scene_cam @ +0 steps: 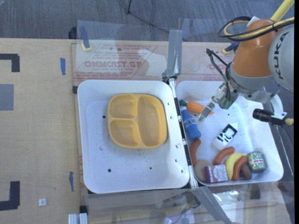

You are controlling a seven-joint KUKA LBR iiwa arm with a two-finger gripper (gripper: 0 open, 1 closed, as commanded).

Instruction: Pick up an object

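My gripper (206, 113) hangs over the left part of the right bin (261, 125), reaching down and to the left from the orange-banded wrist. Its tip is right at an orange carrot-like toy (195, 107), partly covering that toy's right end. Just below and left lies a blue bottle (190, 126). A white box with a black mark (225, 136) sits to the lower right of the tip. I see nothing lifted off the bin floor.
The left bin (93, 171) holds a yellow divided plate (138, 120). Along the right bin's front edge lie red sausages (224, 154), a yellow banana (233, 160), a green can (256, 161), a maroon carton (216, 173) and a reddish piece (195, 146).
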